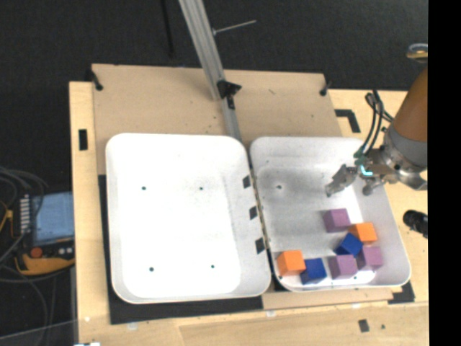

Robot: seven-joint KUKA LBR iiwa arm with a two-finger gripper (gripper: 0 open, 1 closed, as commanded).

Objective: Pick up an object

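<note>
Blocks (338, 245), orange/blue/purple, clustered in rt bin (288, 166) near corner.

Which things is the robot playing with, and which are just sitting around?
For the job:
claw
purple blocks
blue blocks
orange blocks
right bin

Just lying about:
left bin
metal pole
blue box with cables
</note>
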